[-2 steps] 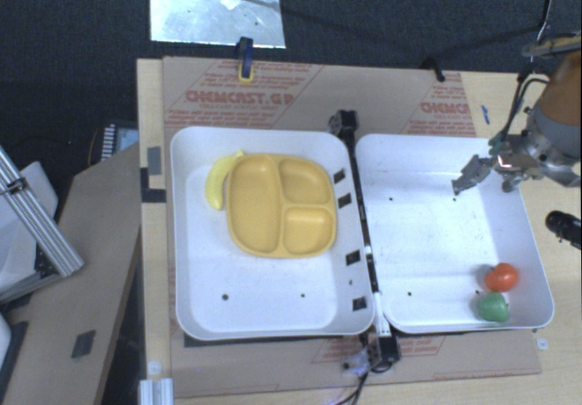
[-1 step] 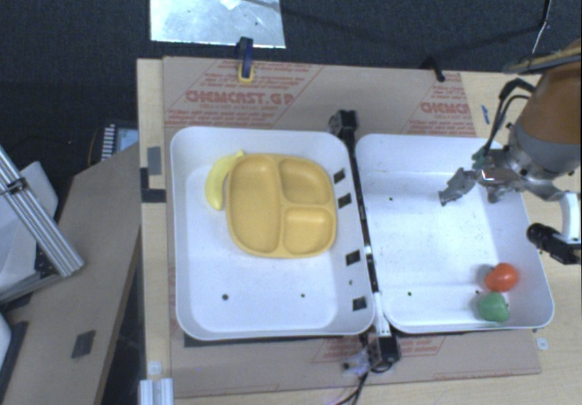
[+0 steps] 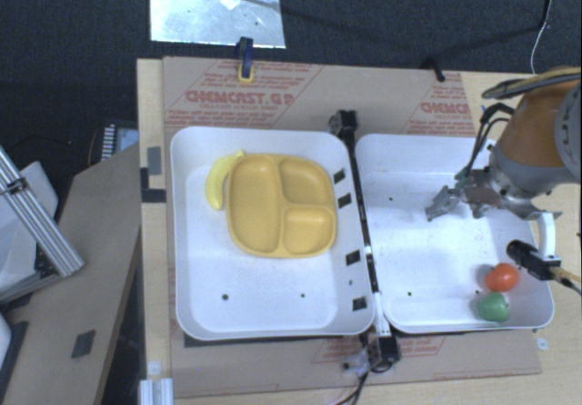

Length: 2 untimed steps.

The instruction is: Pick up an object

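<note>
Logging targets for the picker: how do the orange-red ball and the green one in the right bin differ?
Colour: the orange-red ball is orange-red, the green ball green. Place: the orange-red ball lies farther from the right bin's near rim, the green ball close beside that rim. The orange-red ball lies next to a black part of the arm; the green ball lies clear of it. Both are small, round and close together in the bin's near right corner.

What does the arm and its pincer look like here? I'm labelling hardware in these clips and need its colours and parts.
The arm enters from the right: a rounded grey body with a broad orange band above the wrist. Thin dark cables loop along its left side. The pincer is a small grey metal piece, angular and darker than the white bin beneath it.
</note>
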Available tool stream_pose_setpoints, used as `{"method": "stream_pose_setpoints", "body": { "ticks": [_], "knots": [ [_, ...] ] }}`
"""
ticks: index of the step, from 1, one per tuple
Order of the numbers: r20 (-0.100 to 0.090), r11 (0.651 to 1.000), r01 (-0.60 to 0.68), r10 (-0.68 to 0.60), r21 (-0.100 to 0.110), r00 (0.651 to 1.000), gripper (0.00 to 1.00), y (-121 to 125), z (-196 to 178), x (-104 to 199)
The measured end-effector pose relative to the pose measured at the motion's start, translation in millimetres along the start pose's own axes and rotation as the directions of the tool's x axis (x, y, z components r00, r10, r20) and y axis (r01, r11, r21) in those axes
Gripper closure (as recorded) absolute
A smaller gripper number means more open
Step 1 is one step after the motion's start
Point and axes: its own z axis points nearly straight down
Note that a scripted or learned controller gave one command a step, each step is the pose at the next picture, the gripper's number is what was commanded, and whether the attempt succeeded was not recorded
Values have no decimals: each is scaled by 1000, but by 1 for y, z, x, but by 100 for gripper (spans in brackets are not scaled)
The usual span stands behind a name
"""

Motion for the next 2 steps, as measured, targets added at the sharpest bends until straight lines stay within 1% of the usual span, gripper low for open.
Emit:
{"method": "stream_pose_setpoints", "body": {
  "ticks": [1,2],
  "knots": [
    [3,1000,0,0,-8,1000,100,2,-14,-1],
    [3,1000,-2,2,-10,1000,100,-2,-61,-6]
  ]
}}
